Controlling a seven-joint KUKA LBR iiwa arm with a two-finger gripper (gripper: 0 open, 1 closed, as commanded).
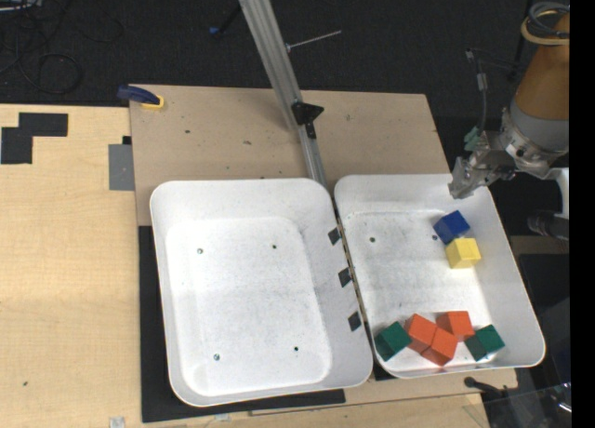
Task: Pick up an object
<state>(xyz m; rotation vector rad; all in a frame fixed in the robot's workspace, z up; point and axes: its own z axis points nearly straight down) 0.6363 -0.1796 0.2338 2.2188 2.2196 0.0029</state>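
Two white bins side by side on the surface. Left bin has a bare floor w/ full open room inside its rim. Right bin: left and middle floor open; blocks sit along right and near sides.

Hand hangs over the far right corner of the right bin, at the rim, arm entering from right. Nothing seen between the fingers; can't tell if released or clenched.

Blue block lies just near of the hand, apart from it, close to the right wall. Yellow block touches or nearly touches blue on its near side. Open floor between this pair and the near cluster.

Near cluster, tight vs. near rim: green block at left, orange blocks in the middle, packed together, second green block at right. Little room around them.

Other: metal rail slants from far centre to the gap between bins. Black clips along the shared edge. Blue clamp at far left corner of the surface.
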